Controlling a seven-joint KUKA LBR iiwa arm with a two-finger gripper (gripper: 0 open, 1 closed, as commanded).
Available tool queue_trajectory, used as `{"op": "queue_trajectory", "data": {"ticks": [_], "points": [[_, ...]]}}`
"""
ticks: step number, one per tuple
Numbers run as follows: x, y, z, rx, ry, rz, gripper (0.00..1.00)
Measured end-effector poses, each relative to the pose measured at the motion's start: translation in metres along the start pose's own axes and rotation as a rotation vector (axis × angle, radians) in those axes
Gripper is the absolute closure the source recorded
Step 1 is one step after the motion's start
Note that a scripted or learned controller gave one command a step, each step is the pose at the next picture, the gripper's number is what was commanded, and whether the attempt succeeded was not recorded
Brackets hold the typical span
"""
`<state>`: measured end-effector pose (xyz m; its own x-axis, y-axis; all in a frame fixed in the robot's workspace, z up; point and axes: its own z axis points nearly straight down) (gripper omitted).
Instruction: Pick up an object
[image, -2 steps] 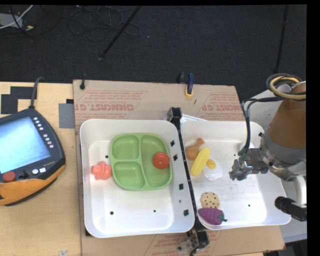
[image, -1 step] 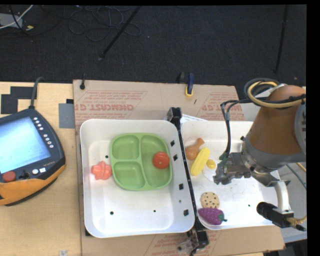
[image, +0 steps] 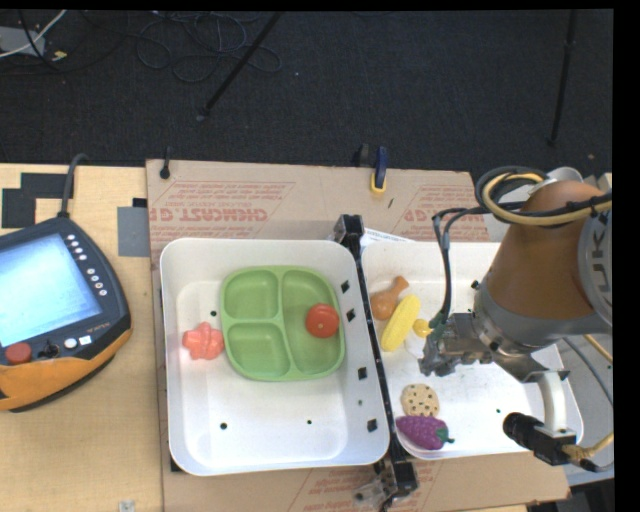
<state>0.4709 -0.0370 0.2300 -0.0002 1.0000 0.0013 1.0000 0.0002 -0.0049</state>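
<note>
1. Camera view shows the arm (image: 545, 260) over the right bin (image: 480, 425), its gripper (image: 440, 350) low beside the yellow banana (image: 400, 322). How the pincer is set I cannot tell; its tips are dark and hidden under the wrist.
2. Risk: banana, drumstick (image: 388, 297), cookie (image: 420, 400) and grapes (image: 422, 431) crowd the right bin's left edge, so a descent could nudge one against the wall or pinch two together.
3. Left bin (image: 200, 420) holds a green divided plate (image: 280, 322) at its centre.
4. Red tomato (image: 321, 320) sits in the plate's upper right compartment.
5. Pink toy (image: 203, 342) lies just beside the plate's left rim.
</note>
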Motion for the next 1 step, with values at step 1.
{"op": "queue_trajectory", "data": {"ticks": [1], "points": [[-0.0090, 0.0169, 0.0020, -0.002, -0.001, 0.000, 1.00]]}}
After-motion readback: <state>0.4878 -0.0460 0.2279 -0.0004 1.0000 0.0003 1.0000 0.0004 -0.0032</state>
